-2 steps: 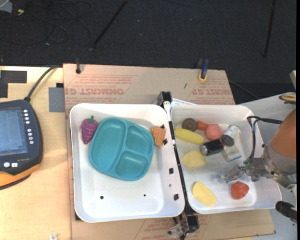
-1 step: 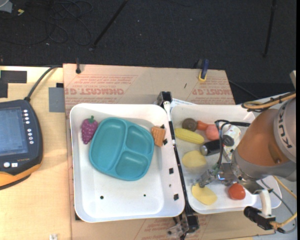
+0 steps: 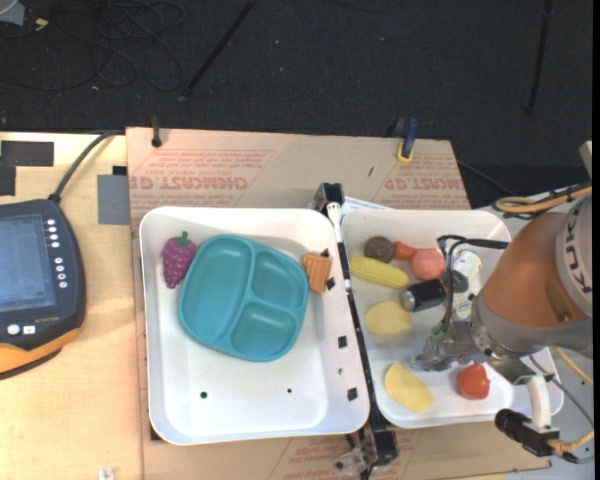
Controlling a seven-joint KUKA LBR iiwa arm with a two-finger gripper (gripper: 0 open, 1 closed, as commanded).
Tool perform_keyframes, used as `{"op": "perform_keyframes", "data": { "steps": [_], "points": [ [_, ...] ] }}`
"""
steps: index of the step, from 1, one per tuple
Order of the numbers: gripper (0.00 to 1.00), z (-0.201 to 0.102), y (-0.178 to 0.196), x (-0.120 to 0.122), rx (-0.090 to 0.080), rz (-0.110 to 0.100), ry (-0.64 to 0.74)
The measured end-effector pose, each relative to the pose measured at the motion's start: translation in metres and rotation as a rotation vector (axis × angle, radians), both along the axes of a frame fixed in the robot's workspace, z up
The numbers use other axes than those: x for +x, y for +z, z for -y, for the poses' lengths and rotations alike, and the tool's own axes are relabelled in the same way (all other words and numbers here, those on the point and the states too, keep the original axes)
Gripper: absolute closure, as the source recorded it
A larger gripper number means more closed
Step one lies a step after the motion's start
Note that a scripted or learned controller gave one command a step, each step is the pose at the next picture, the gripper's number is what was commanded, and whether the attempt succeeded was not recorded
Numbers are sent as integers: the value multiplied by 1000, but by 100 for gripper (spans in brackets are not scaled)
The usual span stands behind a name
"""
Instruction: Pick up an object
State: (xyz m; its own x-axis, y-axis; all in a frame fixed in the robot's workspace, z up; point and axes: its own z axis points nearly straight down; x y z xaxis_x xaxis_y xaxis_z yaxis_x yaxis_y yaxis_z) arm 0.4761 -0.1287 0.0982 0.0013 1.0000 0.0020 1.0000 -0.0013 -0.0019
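1. The arm [image 3: 540, 278] is seen entering from the right edge of the frame, bent down over the right bin [image 3: 500, 408]
2. The gripper [image 3: 442, 350] is located low inside the right bin, in the lower middle of that bin; whether its fingers are apart or together cannot be told, and nothing is seen held between them
3. Just left of the gripper a pale yellow round item [image 3: 388, 318] is noted; a second yellow piece [image 3: 408, 388] lies below it, near the bin's lower rim
4. A red tomato-like item [image 3: 472, 381] is seen just right of the gripper, apart from it
5. In the upper part of the right bin a corn cob [image 3: 378, 272], a brown round item [image 3: 379, 247], a pink-red item [image 3: 427, 263] and a dark cylinder [image 3: 422, 294] are recorded
6. The left bin [image 3: 240, 408] holds a teal divided plate [image 3: 244, 296], with purple grapes [image 3: 177, 258] at its upper left and an orange piece [image 3: 318, 271] at its right, against the bin wall
7. A tablet-like pendant [image 3: 20, 278] rests on the table at the left edge of the frame
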Motion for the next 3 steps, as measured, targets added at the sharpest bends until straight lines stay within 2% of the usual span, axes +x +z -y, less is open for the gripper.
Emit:
{"op": "perform_keyframes", "data": {
  "steps": [1, 2, 3],
  "points": [
    [0, 0, 0, 0, 0, -1, -2],
    [0, 51, 3, -1, -4, 0, -2],
    [0, 86, 6, 61, -5, 5, 4]
  ]
}}
